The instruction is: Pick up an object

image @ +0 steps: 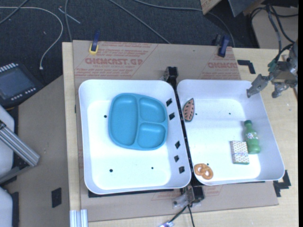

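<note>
Cardboard-topped tabletop (142, 56) is carrying both bins; end effector (265, 86) is hovering open-fingered and empty, lining up above the green bottle (251, 137).

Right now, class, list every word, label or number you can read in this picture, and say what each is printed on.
"CHEMCAST GP": red print on the brown protective sheet under the bins, behind the left bin; letters faint.
The same red print, behind the right bin: too blurred to read surely.
Small box in the right bin: patterned, print too small to read.
Green bottle: label unreadable.
</note>
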Robot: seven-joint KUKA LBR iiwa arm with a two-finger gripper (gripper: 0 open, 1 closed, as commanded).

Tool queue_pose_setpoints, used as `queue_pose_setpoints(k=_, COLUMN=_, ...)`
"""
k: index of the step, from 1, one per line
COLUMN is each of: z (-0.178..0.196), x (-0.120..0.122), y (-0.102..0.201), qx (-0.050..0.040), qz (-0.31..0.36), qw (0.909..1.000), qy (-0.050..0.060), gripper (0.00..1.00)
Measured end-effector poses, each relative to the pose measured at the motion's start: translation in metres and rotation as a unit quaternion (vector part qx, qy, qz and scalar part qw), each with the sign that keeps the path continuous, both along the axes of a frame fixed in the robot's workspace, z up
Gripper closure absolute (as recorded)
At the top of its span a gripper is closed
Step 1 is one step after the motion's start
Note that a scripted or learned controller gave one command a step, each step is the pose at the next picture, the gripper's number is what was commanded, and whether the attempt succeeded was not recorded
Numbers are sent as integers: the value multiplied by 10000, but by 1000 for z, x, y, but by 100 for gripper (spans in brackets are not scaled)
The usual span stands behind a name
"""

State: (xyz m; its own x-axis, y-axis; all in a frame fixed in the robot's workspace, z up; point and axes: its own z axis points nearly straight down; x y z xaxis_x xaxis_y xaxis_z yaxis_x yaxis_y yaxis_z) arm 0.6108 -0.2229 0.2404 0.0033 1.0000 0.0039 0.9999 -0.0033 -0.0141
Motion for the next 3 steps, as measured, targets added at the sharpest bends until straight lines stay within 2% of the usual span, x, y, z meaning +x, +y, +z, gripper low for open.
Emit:
queue_pose_setpoints(k=1, z=9, x=3, y=1, qx=-18, qz=19, qw=10000, qy=-70, gripper=0)
queue_pose_setpoints(k=2, z=-33, x=1, y=4, qx=-13, qz=20, qw=10000, qy=-52, gripper=0)
queue_pose_setpoints(k=3, z=-91, x=-7, y=0, qx=-9, qz=14, qw=10000, qy=-43, gripper=0)
